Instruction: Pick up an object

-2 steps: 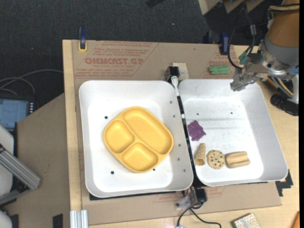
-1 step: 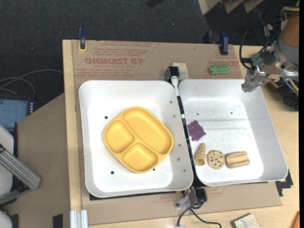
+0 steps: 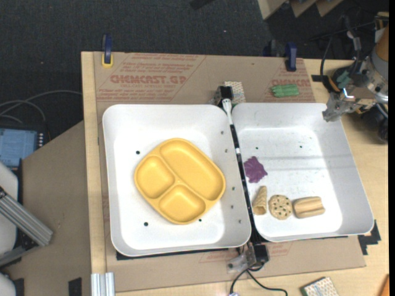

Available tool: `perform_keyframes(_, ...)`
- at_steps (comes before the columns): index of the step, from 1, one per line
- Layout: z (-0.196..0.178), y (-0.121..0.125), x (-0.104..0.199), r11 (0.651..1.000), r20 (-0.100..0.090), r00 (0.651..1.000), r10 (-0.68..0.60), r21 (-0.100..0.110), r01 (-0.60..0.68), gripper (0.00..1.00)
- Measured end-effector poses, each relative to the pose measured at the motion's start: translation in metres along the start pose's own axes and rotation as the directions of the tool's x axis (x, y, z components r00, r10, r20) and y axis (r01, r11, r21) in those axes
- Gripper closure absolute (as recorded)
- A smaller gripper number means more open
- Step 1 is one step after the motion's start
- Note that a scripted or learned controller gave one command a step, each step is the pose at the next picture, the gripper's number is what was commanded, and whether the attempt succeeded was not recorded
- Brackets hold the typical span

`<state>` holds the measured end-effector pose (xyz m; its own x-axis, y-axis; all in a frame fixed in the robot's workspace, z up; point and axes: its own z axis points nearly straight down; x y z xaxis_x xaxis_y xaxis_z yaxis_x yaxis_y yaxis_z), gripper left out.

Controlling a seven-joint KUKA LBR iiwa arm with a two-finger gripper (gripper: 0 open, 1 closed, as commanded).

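The right bin (image 3: 321, 134) holds several small toys near its front. A purple piece (image 3: 254, 168) lies by the bin's left wall. In front of it, in a row, are a tan cone (image 3: 260, 200), a round chocolate-chip cookie (image 3: 280, 206) and a tan bread roll (image 3: 308, 206). My gripper (image 3: 336, 108) hangs over the far right corner of this bin, well away from all the toys. Nothing shows between its tips.
The left bin (image 3: 117, 165) carries a yellow divided plate (image 3: 179, 180). A green object (image 3: 285, 91) lies on the brown board behind the right bin. Blue clamps (image 3: 107, 49) hold the board's far edge. Cables and the arm's body crowd the far right.
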<state>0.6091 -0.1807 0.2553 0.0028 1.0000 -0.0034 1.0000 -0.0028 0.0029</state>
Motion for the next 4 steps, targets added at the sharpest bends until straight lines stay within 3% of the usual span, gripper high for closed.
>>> perform_keyframes(1, 0.005, 0.004, -0.038, 1.0, 0.001, 1.0, 0.001, 0.0, -0.001, 1.0)
perform_keyframes(2, -0.003, 0.01, -0.043, 1.0, 0.0, 1.0, -0.003, -0.002, 0.003, 1.0)
perform_keyframes(3, 0.124, 0.034, -0.031, 1.0, -0.006, 1.0, -0.005, 0.01, 0.005, 1.0)
perform_keyframes(4, 0.093, -0.008, 0.013, 1.0, -0.006, 1.0, -0.005, 0.005, 0.005, 1.0)
